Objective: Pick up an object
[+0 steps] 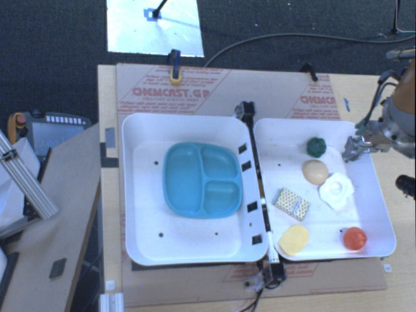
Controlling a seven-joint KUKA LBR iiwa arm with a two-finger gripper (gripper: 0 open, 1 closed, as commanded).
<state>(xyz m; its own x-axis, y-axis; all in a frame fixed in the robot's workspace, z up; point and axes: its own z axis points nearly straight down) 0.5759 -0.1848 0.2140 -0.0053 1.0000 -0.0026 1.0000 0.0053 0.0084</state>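
Claw (351, 149) sits low over the far right rim of the right bin (383, 223), at the end of the grey arm (400, 112) that comes in from the right; whether its two prongs are spread or closed cannot be told from this slant, and nothing is seen caught in it. Nearest to it, inside the bin, lies a dark green lump (316, 146), just to its left. Below that rests a tan egg-shaped object (315, 171), touching a flat white piece (337, 191). Further toward the near side sit a small patterned block (292, 203), a yellow round piece (294, 240) and a red-orange ball (354, 238) in the near right corner. Left bin (140, 174) holds a blue divided plate (201, 179). Both bins stand side by side on the tabletop (286, 86).
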